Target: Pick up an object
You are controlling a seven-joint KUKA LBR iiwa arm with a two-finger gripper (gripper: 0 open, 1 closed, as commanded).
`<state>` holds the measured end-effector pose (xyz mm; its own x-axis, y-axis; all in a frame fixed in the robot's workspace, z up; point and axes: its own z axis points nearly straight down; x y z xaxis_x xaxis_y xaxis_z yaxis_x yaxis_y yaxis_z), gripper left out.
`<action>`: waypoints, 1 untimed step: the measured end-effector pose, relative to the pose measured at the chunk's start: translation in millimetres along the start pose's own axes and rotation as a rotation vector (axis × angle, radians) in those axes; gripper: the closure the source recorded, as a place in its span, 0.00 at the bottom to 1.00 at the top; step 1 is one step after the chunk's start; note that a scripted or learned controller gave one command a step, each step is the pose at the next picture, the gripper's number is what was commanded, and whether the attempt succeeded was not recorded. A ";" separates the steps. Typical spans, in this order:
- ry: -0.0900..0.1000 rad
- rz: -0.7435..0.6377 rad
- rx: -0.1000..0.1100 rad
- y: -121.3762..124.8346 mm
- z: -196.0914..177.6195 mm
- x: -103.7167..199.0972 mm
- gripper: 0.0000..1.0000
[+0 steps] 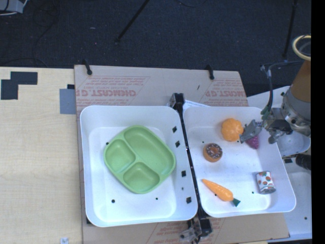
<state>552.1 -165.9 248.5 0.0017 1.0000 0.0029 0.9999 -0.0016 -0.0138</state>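
Observation:
The right bin (284, 207) holds an orange fruit (232, 129), a chocolate donut (213, 152), a toy carrot (219, 190), a small printed can (265, 182) and a purple object (253, 143). My gripper (263, 132) reaches in over the bin's right side at its far end, open, with fingers spread. Its left finger (249, 131) is just right of the orange fruit and right above the purple object, partly covering it. Nothing is held between the fingers.
The left bin (91, 136) holds a green compartment plate (139, 158). A black divider (183, 151) runs between the two bins. Cardboard (152, 88) lies under them, and the arm's grey body with its orange band (303, 83) stands at the right.

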 end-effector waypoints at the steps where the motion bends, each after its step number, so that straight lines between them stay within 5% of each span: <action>1: -0.002 -0.002 -0.011 2.0 -5.8 -0.1 0.00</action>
<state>554.2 -166.0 254.2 -0.0001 1.0000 0.0009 1.0000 0.0001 -0.0032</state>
